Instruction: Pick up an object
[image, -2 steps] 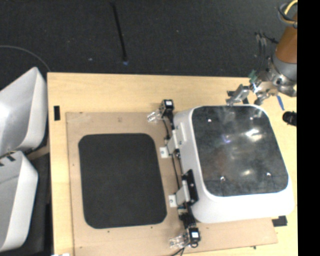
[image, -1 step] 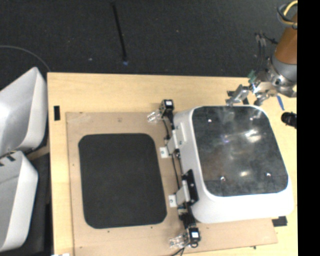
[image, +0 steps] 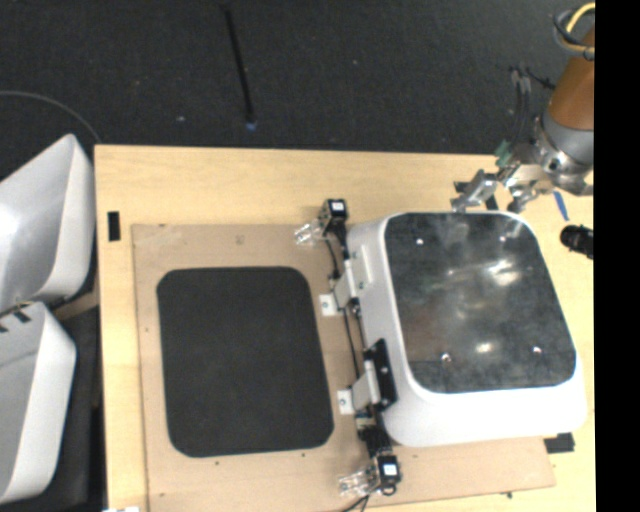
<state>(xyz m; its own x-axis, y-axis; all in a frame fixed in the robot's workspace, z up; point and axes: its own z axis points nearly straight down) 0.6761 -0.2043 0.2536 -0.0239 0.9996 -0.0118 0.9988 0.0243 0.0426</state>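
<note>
1. A light wooden bench (image: 250, 185) is seen from above, with a dark floor around it.
2. A brown board (image: 240, 245) is laid flat on the bench.
3. A white bin (image: 480, 420) is set on the right side of the board. Its bottom is dark and shiny, and light is bounced off it.
4. A dark flat pad (image: 245, 360) with round corners is laid on the left side of the board, well apart from the gripper.
5. Two white curved shapes (image: 50, 220) are seen at the left edge, beside the bench.
6. The arm (image: 572, 100) is seen at the far right, with its orange band up high.
7. A row of small metal and black clips (image: 350, 290) is fixed between the pad and the bin.
8. The gripper (image: 478, 192) is held just above the far right edge of the bin. Whether it is open or closed cannot be told.
9. A small black tag (image: 113, 226) is stuck on the bench at the left. No words can be read on it.
10. Which thing is to be picked up cannot be told.
</note>
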